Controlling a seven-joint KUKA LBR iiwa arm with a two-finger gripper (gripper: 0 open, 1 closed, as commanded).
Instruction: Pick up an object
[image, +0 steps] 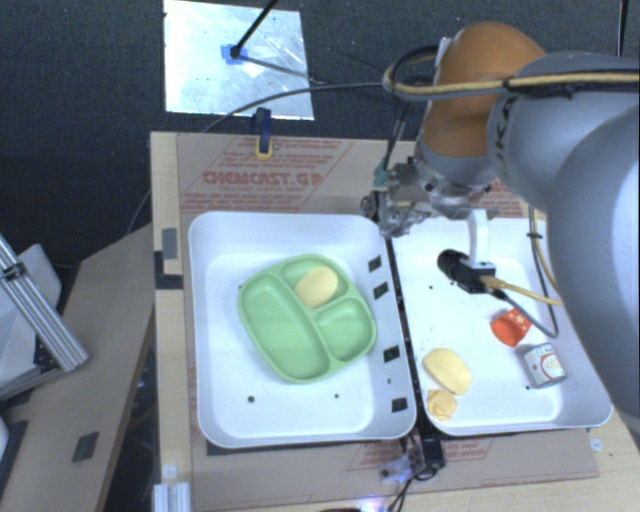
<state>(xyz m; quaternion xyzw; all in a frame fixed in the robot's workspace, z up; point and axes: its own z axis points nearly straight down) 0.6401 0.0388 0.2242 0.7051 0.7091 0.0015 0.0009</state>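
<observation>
nearest the camera, the right bin (480, 325) holds a small yellow piece (440, 404) just beside a larger yellow lump (449, 369). a small labelled box (545, 365) and an orange item (511, 327) lie toward that bin's right side. the left bin (230, 400) carries a green divided tray (300, 335) with a yellow object (318, 287) in its far compartment. farther back, the gripper (397, 215) sits over the far end of the ridge between the bins, well apart from every loose item, with nothing seen in it. judgement: approach step, no pick begun. the next move calls for choosing a target, travelling over it and descending. whether the gripper is wide or narrow cannot be told. the arm's grey bulk cuts off the right bin's far right corner, and the box label is unreadable.
</observation>
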